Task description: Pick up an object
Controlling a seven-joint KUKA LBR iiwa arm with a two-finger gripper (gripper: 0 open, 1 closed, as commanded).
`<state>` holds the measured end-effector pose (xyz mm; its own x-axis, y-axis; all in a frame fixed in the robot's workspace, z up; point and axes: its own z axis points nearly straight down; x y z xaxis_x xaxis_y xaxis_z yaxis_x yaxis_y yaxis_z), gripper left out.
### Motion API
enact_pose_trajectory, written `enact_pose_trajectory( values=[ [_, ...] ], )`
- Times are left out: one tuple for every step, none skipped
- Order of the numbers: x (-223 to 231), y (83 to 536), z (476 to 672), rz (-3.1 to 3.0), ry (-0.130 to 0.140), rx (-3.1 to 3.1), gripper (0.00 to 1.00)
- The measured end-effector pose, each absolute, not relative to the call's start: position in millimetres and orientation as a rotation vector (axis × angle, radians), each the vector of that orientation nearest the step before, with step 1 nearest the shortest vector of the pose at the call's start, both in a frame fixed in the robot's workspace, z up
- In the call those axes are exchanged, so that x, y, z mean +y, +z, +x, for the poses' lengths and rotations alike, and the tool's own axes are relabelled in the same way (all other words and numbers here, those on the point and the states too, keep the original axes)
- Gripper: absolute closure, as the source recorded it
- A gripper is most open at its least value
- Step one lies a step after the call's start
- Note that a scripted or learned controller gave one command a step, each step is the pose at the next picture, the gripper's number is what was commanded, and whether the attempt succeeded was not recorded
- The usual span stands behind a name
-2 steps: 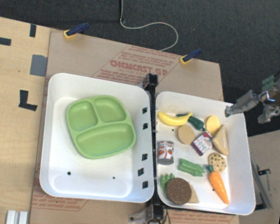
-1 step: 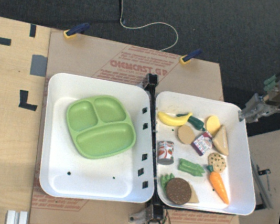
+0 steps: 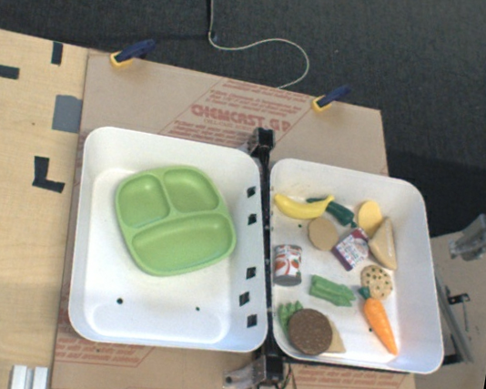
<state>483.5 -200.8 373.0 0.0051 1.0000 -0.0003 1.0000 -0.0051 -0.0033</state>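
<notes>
Toy food, including a banana (image 3: 301,206) and carrot (image 3: 381,324), fills the right bin (image 3: 429,266); the left bin (image 3: 93,210) holds a green divided plate (image 3: 175,220).

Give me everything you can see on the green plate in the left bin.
The green plate is a light green, plastic-looking tray with three compartments: two small ones at the far side, one long one nearer the camera. It lies flat, turned slightly askew, in the upper middle of the left bin. Nothing rests in it or touches it but the bin floor.
</notes>
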Motion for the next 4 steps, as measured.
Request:
enact_pose_trajectory(
  values=[
    [-145,484,484.6,-2.219,-0.010,-2.236,1.00],
    [-211,457,483.7,-2.225,0.003,-2.218,1.00],
    [-116,456,484.4,-2.209,-0.001,-2.231,1.00],
    [-198,307,482.4,-2.223,0.010,-2.210,1.00]
  ],
)
